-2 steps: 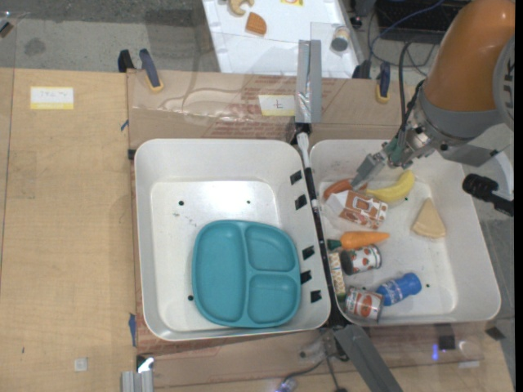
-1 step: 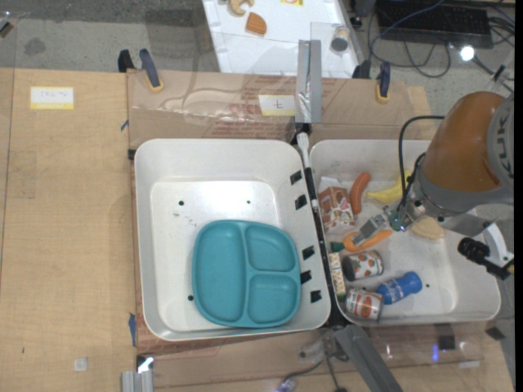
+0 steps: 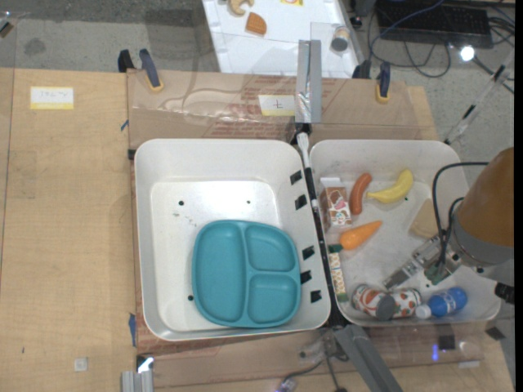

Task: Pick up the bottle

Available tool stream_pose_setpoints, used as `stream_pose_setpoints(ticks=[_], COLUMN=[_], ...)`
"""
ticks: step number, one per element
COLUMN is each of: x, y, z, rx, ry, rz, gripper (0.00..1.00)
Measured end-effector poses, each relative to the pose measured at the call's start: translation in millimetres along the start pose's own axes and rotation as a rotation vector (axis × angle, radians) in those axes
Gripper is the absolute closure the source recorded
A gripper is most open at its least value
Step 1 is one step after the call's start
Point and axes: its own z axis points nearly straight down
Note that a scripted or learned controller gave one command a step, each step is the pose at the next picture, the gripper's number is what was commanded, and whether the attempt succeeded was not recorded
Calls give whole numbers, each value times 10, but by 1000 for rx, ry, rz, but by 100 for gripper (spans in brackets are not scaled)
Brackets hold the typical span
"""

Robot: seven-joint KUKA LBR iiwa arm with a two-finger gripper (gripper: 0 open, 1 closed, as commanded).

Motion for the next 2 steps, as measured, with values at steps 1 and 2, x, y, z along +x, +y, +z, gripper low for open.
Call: stream_pose_setpoints(ticks=[1, 2], x=[-394, -416], y=[-305, -312], z=[50, -56], rx=[5, 2], ry=[6, 1], rz=[51, 57], gripper=[0, 100])
